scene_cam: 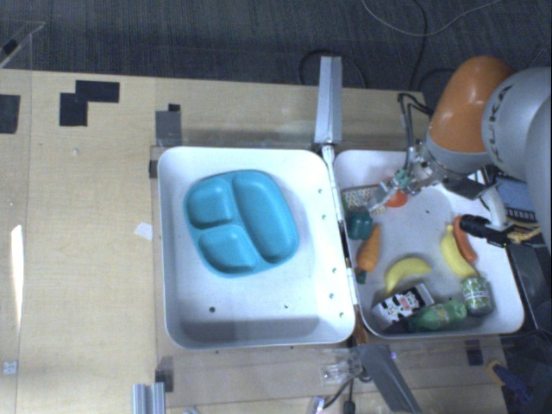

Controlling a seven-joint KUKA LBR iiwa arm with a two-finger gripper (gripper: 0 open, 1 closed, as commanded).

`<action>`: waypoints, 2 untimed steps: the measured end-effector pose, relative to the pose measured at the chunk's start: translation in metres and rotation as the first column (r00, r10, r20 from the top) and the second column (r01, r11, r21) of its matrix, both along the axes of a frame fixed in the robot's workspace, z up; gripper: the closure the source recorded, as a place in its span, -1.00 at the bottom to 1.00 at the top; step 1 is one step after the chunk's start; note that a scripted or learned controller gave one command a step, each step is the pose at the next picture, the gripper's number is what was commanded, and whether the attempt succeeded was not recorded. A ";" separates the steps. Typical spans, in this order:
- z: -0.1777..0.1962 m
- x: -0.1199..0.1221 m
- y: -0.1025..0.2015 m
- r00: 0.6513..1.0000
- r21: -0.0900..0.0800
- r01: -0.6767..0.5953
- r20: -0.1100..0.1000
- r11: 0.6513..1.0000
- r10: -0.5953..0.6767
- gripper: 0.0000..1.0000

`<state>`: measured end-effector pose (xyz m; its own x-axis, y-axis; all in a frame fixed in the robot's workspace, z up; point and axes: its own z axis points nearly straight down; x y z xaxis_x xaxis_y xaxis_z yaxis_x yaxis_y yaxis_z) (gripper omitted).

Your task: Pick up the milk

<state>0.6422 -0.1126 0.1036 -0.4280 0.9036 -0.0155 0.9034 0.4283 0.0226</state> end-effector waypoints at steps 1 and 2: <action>0.007 -0.065 -0.032 0.998 0.003 -0.067 -0.020 0.998 0.067 -1.00; -0.015 0.004 -0.017 0.959 0.000 -0.282 -0.016 0.959 0.282 -1.00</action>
